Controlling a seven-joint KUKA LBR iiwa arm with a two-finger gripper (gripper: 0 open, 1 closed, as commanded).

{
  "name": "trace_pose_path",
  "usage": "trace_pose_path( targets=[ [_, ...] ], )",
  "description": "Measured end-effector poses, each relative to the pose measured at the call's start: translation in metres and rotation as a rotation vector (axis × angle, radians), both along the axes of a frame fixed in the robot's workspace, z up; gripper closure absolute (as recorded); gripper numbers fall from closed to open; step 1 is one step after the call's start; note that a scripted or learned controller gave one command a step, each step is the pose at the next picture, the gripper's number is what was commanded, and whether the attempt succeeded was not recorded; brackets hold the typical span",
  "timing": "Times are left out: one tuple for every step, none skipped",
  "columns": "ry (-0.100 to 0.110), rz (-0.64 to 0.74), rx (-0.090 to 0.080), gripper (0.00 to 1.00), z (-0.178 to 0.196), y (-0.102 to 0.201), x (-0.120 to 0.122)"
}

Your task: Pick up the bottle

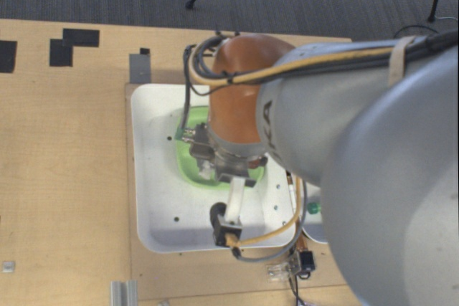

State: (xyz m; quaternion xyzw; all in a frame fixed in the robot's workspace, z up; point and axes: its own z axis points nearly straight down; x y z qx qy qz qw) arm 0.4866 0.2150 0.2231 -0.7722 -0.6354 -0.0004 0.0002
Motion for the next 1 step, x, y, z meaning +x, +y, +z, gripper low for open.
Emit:
trace_pose_path(
  targets=[
    [0.0,0.007,0.001,1.0,0.0102,0.0005,0.0006]
  ],
)
